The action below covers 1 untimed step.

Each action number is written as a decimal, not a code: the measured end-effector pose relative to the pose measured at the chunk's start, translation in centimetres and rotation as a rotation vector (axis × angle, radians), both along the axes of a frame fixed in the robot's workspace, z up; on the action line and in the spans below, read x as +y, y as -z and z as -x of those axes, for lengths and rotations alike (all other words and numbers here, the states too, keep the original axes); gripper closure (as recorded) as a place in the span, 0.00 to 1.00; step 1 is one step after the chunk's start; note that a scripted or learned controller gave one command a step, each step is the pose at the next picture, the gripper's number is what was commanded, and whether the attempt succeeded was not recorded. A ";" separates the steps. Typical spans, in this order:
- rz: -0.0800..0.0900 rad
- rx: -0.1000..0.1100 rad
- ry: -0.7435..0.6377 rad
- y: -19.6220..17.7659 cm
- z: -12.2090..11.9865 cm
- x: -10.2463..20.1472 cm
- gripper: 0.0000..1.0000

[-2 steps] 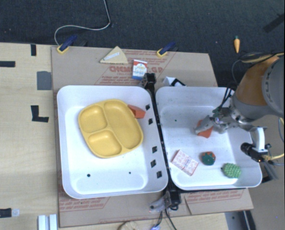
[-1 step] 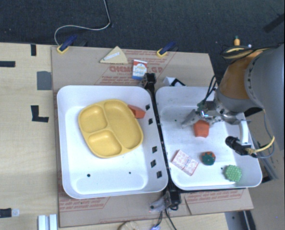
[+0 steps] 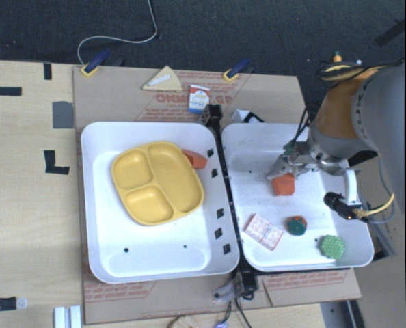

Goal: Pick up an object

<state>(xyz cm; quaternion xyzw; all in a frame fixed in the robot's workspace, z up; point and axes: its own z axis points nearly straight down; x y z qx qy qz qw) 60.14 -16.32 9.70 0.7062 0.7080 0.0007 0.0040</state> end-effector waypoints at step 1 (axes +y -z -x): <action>-0.006 0.004 -0.001 -8.8 -4.7 9.3 1.00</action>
